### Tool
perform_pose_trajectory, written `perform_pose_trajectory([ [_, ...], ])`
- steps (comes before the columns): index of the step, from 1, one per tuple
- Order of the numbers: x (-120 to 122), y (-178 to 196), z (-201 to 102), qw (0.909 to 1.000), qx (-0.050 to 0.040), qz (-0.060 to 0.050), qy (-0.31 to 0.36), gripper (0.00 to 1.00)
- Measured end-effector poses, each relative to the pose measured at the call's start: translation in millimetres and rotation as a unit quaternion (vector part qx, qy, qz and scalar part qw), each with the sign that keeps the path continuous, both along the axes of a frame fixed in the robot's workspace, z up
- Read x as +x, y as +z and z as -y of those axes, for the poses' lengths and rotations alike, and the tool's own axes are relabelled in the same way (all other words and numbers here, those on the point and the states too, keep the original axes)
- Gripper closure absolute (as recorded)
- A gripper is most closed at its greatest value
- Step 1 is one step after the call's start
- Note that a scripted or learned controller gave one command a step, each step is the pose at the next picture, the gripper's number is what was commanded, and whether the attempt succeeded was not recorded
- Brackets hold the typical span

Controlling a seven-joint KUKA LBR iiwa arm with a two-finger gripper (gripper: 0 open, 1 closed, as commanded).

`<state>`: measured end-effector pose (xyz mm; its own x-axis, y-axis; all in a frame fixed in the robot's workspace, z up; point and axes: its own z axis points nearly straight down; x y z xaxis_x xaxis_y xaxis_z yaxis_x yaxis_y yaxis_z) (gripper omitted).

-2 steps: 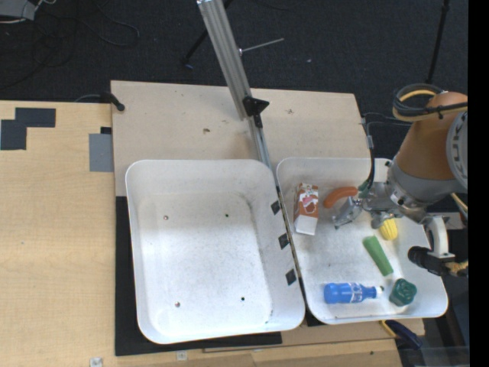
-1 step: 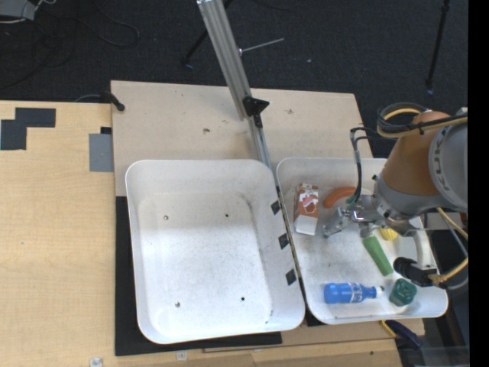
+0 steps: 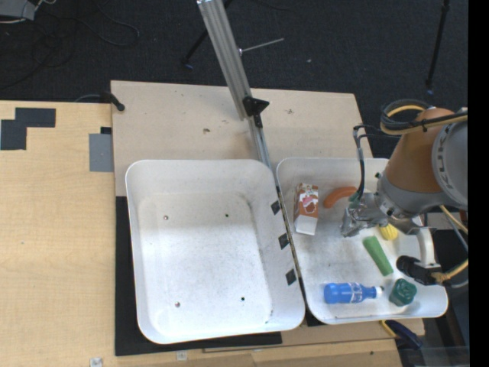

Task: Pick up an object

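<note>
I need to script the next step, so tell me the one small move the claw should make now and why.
Probably a short descent with a slight shift toward the orange object. The claw sits low in the right bin with nothing visibly between its tips, and that object lies closest, just up and left of it. The green stick is the other nearby option.

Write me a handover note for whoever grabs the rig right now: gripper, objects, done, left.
Gripper: low in the right bin, beside the orange object; finger state unreadable, nothing seen held.
Objects, all in the right bin: red-and-white carton, green cylinder, yellow piece, blue bottle, dark green block.
Done: arm is down among the objects.
Left: grasp one and lift it.
</note>
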<state>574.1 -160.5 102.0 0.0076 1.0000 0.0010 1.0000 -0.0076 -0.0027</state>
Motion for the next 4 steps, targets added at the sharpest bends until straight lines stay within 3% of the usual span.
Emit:
perform_pose_trajectory([
  [2, -8, 89, 14, 1.0, -0.001, 0.002, 0.0, 1.0],
  [3, -2, 150, 18, 1.0, -0.0013, 0.004, 0.004, 1.0],
  [4, -2, 188, 19, 1.0, -0.0009, 0.002, 0.005, 1.0],
])
